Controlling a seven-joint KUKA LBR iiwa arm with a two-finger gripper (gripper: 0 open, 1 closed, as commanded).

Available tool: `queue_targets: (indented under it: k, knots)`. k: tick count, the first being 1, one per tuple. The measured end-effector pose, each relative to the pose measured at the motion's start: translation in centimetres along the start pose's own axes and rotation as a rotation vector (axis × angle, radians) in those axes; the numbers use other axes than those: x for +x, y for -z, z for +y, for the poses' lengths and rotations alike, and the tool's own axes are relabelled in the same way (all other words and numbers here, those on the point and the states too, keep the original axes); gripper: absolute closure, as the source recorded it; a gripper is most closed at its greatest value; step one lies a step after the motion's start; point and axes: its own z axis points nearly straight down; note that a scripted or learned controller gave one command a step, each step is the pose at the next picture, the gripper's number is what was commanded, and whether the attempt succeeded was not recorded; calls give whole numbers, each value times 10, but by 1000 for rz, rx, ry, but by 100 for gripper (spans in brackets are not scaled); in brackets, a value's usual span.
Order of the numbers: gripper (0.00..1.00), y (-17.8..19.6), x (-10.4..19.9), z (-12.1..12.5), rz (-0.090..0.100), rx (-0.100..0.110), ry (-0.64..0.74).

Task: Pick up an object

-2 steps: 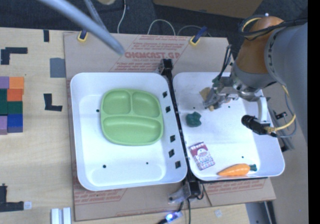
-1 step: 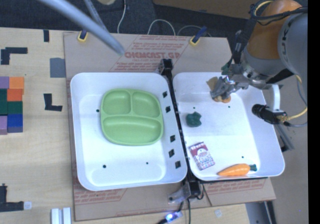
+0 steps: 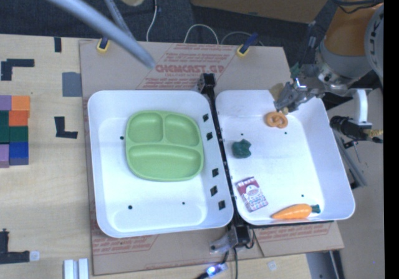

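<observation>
Pretzel (image 3: pixel 276 120) lies just below claw (image 3: pixel 285 104) — right bin (image 3: pixel 324 165).

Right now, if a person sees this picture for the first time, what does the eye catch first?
Probably the green tray, large and alone in the left bin. Next, the gripper poised just above the pretzel near the back of the right bin, where a carrot lies at the front edge.

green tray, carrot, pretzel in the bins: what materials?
Green tray: looks like matte moulded plastic, uniform colour, rounded compartments. Carrot: probably glossy plastic toy, smooth with a slight sheen. Pretzel: likely plastic or rubber toy; too small to tell.
</observation>
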Motion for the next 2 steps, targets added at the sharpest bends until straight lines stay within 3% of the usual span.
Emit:
queue_targets:
  k: [1,2]
  knots:
    - [100,51,0,1,0,0,0]
    - [100,27,52,-7,3,7,4]
